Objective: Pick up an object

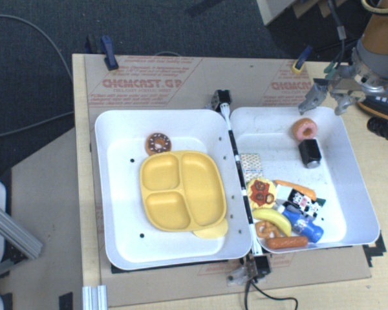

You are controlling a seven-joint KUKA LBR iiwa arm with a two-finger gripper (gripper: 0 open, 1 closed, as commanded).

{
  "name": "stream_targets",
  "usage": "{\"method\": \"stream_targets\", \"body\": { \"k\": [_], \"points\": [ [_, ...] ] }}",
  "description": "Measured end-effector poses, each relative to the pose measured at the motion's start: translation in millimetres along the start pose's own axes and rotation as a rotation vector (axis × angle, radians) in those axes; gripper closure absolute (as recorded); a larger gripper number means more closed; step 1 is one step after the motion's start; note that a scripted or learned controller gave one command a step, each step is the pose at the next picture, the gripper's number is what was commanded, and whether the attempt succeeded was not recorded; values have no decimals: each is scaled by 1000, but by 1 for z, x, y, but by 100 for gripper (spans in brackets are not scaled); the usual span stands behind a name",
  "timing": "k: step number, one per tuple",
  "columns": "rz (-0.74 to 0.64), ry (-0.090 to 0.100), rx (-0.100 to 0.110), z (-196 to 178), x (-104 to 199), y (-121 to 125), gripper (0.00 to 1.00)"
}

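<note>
Hand [328, 97] spread open — holding nothing, above pink donut [304, 129].

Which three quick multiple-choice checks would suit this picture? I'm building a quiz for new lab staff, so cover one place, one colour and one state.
1. Where does the chocolate doughnut lie?
A. In the left bin, just beyond the yellow tray
B. In the right bin
C. On the cardboard

2. What colour is the doughnut in the right bin?
A. Green
B. Pink
C. Blue

3. How do the jaws of the gripper stand?
A. Shut on the banana
B. Shut on the black block
C. Open, holding nothing

Answers: 1 A, it sits at the tray's far edge inside the left bin. 2 B, its icing is pink. 3 C, the spread fingers hang above the right bin's far rim with nothing between them.
</note>
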State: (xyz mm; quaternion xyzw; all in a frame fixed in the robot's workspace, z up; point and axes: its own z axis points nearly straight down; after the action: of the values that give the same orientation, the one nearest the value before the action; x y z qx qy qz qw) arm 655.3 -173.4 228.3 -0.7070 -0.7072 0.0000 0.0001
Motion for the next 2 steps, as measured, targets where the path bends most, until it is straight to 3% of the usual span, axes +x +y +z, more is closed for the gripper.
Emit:
{"method": "stream_targets", "body": {
  "k": [1,2],
  "points": [
    [-1,1,2,144,-32,11,0],
    [-1,1,1,143,4,9,0]
  ]
}}
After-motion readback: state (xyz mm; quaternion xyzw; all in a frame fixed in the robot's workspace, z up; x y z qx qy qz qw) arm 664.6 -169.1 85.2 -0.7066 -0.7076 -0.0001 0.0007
